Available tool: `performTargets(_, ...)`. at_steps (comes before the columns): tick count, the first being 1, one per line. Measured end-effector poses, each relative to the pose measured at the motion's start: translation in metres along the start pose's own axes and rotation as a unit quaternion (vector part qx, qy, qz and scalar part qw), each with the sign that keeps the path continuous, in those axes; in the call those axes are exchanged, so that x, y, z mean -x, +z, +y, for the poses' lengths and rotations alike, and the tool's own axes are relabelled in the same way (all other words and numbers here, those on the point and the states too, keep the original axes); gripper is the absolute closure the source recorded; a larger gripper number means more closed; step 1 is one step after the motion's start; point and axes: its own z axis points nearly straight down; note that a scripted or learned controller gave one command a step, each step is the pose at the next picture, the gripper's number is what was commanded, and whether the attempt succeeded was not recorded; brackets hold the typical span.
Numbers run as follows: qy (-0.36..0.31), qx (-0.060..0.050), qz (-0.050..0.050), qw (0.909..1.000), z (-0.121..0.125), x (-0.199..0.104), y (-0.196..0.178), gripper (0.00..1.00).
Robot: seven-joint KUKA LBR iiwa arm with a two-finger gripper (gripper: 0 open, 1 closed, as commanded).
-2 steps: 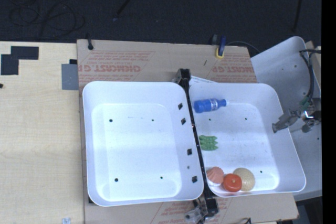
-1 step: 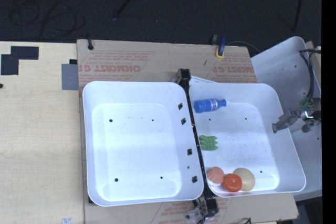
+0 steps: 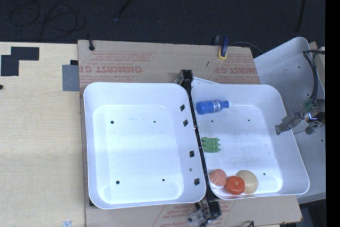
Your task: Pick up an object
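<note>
The right bin [image 3: 276, 98] holds several objects. A blue bottle [image 3: 212, 106] lies on its side near the bin's far left corner. A small green ridged item [image 3: 211, 144] rests by the left wall. In the near left corner a pink-orange piece [image 3: 217, 177], a red round object [image 3: 235, 185] and a beige round object [image 3: 247, 181] sit close together. My gripper [image 3: 287, 124] hovers at the right bin's right rim, apart from all the objects, and nothing shows in its grasp.
The left bin [image 3: 95, 114] stands beside the right one, with a black divider rail [image 3: 194, 130] between them. Both rest on a cardboard sheet [image 3: 138, 64] over a light wooden bench [image 3: 37, 130]. The grey arm [image 3: 289, 69] fills the upper right.
</note>
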Motion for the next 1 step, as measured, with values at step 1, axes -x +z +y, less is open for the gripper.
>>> performTargets(1, 0.000, 0.000, 0.000, 1.0000, 0.0000, 0.0000, 0.0000, 0.00)
